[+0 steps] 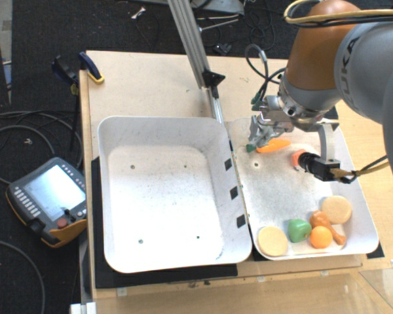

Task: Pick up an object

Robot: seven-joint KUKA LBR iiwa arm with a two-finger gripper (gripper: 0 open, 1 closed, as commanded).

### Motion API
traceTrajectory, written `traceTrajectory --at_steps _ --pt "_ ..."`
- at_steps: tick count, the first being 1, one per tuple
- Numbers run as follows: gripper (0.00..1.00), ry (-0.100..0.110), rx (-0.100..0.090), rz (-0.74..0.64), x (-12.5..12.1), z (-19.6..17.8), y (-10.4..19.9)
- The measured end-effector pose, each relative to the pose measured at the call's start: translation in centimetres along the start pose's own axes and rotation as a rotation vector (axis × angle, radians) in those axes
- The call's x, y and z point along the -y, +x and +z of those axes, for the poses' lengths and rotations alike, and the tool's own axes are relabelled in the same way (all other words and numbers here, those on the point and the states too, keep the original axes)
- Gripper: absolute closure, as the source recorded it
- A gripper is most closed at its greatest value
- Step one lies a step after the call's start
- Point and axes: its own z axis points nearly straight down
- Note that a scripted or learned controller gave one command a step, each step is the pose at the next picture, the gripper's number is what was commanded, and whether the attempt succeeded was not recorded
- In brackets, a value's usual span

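Orange carrot [275,147] with a green tip lies at the far end of the right bin [275,195], close to the rim it shares with the left bin [164,188], and the gripper [264,138] is right down on top of it. From where I stand I cannot tell how wide the gripper is, or whether it has the carrot at all. The carrot looks to be resting on the bin floor, so I'd judge the pick not yet done: the reach is made, the grab and lift are left. A small red thing [296,158] sits just beside the carrot on the arm's side.

Room is tight toward the shared rim and the far wall, and a slanted metal post [191,38] rises from the table [150,84] just beyond. Straight up looks free. The middle of the right bin is bare. A pale disc [273,241], a green piece [299,229], an orange ball [321,238] and a tan round [336,209] crowd its near corner, well apart from the gripper.
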Motion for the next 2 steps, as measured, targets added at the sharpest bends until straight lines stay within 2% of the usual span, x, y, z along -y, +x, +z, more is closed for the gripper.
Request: traceTrajectory --at_steps 1,2 --pt "1.00 -0.001 0.000 0.000 -0.6 0.5 4.3" --pt "1.00 -0.003 -0.001 -0.002 -2.0 0.6 10.3"
